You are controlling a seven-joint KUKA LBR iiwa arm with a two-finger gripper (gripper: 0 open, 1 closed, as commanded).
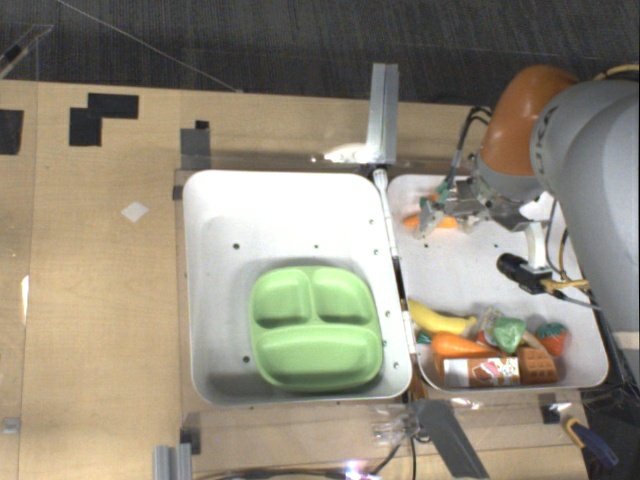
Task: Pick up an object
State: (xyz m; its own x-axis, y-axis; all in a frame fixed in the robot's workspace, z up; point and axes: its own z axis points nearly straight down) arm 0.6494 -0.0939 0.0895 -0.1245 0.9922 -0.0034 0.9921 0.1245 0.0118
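A pale wooden bench point(100, 298) fills most of the frame, with dark carpet along the top edge and two shallow white bins set side by side at centre and right.

The two-finger gripper point(443, 211) sits low in the upper left corner of the right-hand white bin point(470, 268), directly over a small orange toy piece point(412, 222). Part of that piece pokes out towards the wall shared with the other bin. Whether the pincer is spread, pressed together or pinching the piece cannot be told from this slanted view.

That orange piece looks like the likeliest target, and it is the only thing close to the tool. The rest of the bin's contents are well apart along the lower edge: a yellow plastic banana point(440, 320), an orange toy carrot point(462, 346), a small bottle with a red label point(482, 371), a crumpled green item point(508, 333) and a red toy strawberry point(553, 338). In the left-hand white bin point(230, 218) lies a green divided plastic plate point(315, 326).

The risks appear to come from the corner. The piece is small and lies close to the bin walls, so a closing pincer could push it against a wall or squeeze it out sideways. It could also catch just an end, which might slip free on the lift.
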